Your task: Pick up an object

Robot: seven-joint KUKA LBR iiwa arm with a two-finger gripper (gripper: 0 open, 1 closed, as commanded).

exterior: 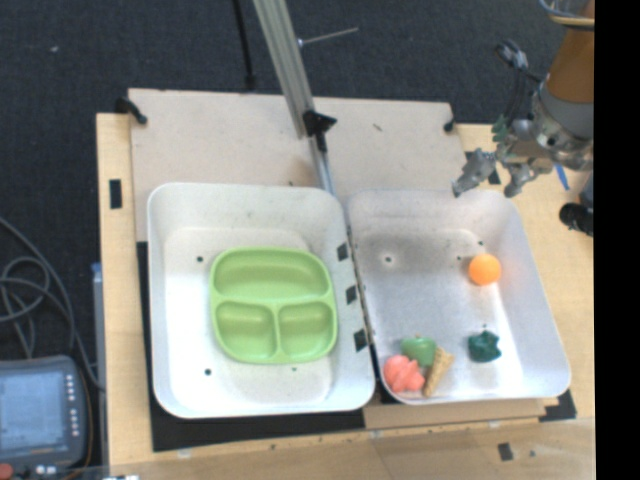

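Two bins point(190, 368); no legible writing. Pincer point(495, 176) open, empty, above right bin's far edge.

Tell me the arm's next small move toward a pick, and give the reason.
Probably lower the two-finger gripper toward the small orange ball. The gripper sits at the far rim of the right shallow white bin with open fingers and nothing between them, and the ball lies nearest, apart from the other toys.

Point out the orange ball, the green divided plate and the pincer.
orange ball point(484, 269), camera view, centre of the ball.
green divided plate point(271, 268), camera view, its large upper compartment.
pincer point(494, 178), camera view, midway between its fingertips.
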